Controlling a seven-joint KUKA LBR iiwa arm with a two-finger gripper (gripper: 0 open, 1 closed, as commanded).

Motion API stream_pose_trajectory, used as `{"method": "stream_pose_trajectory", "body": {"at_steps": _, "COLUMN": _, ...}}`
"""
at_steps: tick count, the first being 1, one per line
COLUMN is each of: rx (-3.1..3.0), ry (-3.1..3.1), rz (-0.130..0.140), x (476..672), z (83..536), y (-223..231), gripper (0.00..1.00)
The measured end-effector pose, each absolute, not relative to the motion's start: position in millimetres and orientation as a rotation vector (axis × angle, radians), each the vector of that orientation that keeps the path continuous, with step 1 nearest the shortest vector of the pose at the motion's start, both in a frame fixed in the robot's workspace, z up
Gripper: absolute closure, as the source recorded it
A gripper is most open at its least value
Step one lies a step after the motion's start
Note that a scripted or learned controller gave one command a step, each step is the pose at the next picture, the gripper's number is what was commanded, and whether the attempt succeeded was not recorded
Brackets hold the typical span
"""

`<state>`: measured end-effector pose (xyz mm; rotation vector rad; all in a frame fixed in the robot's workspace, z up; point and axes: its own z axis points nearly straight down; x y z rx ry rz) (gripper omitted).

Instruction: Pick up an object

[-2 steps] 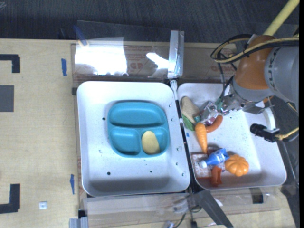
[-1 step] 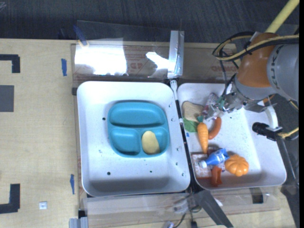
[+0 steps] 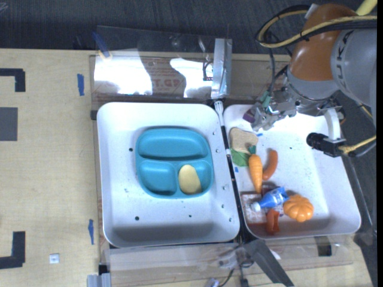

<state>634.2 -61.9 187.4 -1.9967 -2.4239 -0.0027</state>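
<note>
The arm [image 3: 335, 52] enters from the right and ends above the rear left corner of the right bin [image 3: 335, 217]. Its jaws sit at the gripper [image 3: 261, 119], just behind a tan slice of toy bread [image 3: 242, 139]. Whether the jaws are released or clenched cannot be told at this angle, and nothing is seen between them.

The objects in the right bin crowd its left side. Beside the bread's lower edge lies a green piece [image 3: 240, 158], close to the left wall. An orange carrot [image 3: 255, 172] lies lengthwise next to a darker orange sausage shape [image 3: 270, 163]; the two are touching or nearly so. Toward the front sit a blue and white packet [image 3: 270, 199], a small orange pumpkin [image 3: 298, 208] and a red item [image 3: 272, 221], packed together near the front wall. The right half of this bin's floor is open.

The left bin [image 3: 114, 160] holds a blue divided tray [image 3: 161, 154] set centrally, with open floor on all sides. A yellow lemon-like object [image 3: 190, 179] rests in the tray's front right compartment. The two bins meet along a shared edge on the bench [image 3: 42, 178].
</note>
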Motion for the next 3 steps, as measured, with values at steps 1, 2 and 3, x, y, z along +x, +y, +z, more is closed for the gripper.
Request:
{"method": "stream_pose_trajectory", "body": {"at_steps": 1, "rx": -2.000, "ry": -2.423, "rz": 0.000, "x": 634.1, "z": 185.0, "y": -63.6, "gripper": 0.00}}
{"method": "stream_pose_trajectory", "body": {"at_steps": 2, "rx": -1.992, "ry": -2.437, "rz": -0.005, "x": 584.1, "z": 87.9, "y": -126.4, "gripper": 0.00}}
{"method": "stream_pose_trajectory", "body": {"at_steps": 3, "rx": -1.996, "ry": -2.441, "rz": -0.009, "x": 586.1, "z": 99.3, "y": -126.3, "gripper": 1.00}}
